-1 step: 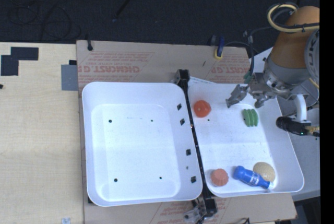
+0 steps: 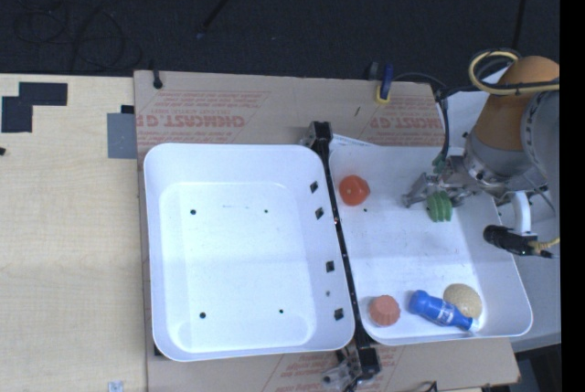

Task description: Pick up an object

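Two shallow white bins sit side by side on a sheet of brown cardboard (image 2: 228,107), parted by a black divider strip (image 2: 331,226) that runs between them from the far edge to the near one; every place below is told from that strip. The left bin (image 2: 155,244) lies just to the left of the strip, and its floor shows a few small dark dots. The right bin (image 2: 512,308) lies just to the right of the strip and holds all the loose things. An orange-red ball (image 2: 355,190) rests close beside the strip, toward its far end. A pinkish-orange round piece (image 2: 384,310) lies close beside the strip at its near end. Farther right of that piece is a blue bottle-like object (image 2: 441,309) lying on its side, and a tan, speckled round lump (image 2: 462,298) touches its right end. A green object (image 2: 441,204) lies well to the right of the strip, level with the orange-red ball. The gripper (image 2: 437,191) is down over the right bin at that same spot, right at the green object, with the grey arm (image 2: 512,130) behind it. Whether its pincer is spread or closed on the green object cannot be told from this angle.
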`<state>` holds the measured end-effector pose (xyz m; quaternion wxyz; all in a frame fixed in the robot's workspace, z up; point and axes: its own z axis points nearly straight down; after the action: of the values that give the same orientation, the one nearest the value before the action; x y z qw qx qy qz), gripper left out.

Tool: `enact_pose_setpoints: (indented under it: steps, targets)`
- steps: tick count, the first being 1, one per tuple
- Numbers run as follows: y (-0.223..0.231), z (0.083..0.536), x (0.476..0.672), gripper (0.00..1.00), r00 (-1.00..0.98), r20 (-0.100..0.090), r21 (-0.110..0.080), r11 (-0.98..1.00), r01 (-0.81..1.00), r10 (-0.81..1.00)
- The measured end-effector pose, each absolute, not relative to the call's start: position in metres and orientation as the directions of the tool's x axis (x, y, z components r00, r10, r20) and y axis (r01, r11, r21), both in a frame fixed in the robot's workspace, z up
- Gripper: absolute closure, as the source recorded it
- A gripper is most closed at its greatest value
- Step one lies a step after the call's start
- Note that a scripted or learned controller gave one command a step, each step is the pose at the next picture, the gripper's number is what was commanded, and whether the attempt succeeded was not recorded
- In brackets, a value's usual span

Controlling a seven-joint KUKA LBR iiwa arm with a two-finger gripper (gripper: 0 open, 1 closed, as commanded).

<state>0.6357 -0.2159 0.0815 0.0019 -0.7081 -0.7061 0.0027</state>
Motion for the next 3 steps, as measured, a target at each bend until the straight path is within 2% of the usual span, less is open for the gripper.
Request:
enact_pose_setpoints:
  steps: [1,2,3]
  targets:
    - [-0.215,0.098,0.637,1.00,0.000,-0.001,-0.001,0.000,1.000,1.000]
    - [-0.158,0.088,0.584,1.00,-0.002,0.002,-0.003,0.002,1.000,1.000]
    - [-0.087,0.089,0.568,1.00,-0.005,0.003,-0.001,0.005,1.000,1.000]
